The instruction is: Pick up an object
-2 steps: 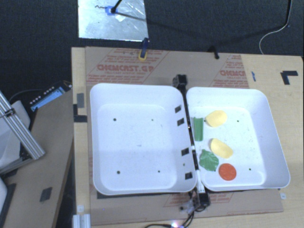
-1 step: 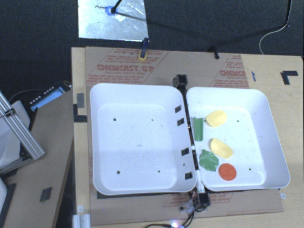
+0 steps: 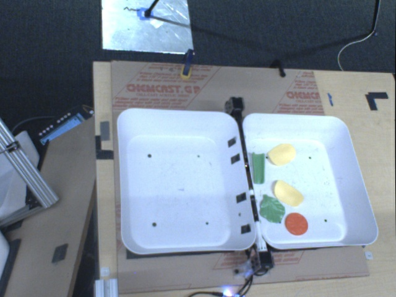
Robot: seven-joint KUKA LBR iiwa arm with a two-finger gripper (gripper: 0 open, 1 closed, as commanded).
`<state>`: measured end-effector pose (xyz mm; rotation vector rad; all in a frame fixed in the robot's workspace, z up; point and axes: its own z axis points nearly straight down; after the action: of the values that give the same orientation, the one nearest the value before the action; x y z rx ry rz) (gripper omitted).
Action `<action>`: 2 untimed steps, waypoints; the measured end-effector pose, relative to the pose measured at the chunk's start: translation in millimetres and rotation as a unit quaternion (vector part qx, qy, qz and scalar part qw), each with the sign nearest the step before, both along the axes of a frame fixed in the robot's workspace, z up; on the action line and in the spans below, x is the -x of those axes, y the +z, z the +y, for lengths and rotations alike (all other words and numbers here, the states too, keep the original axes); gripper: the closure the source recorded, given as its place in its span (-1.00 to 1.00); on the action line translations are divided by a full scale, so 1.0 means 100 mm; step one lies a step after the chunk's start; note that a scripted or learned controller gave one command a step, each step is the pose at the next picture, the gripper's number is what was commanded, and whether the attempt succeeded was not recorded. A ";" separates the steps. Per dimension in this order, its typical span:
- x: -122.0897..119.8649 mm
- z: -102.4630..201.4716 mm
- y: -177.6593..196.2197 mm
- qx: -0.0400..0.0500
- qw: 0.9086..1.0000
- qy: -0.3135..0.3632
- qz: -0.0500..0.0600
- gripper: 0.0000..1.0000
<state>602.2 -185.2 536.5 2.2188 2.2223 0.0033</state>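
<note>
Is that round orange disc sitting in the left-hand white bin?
No, the round orange disc lies in the right white bin, near its front edge, beside a green leaf-shaped piece.

floor: dark carpet [image 3: 49, 54] | foil sheet [image 3: 146, 17] on it | bench: tan board [image 3: 371, 104]

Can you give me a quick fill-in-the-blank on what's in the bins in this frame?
1. All the objects lie in the ____ bin in the camera view.
2. The round disc nearest the front rim is ____ in colour.
3. The number of yellow pieces is ____.
4. The green strip lies against the bin's ____ wall.

Missing words: right; orange; two; left
</note>
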 end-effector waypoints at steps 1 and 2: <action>-0.50 -0.22 -0.01 0.002 1.000 0.001 -0.001 1.00; -0.67 -0.20 -0.01 0.002 1.000 0.002 -0.001 1.00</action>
<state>669.3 -205.6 535.4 2.2118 2.2242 0.0017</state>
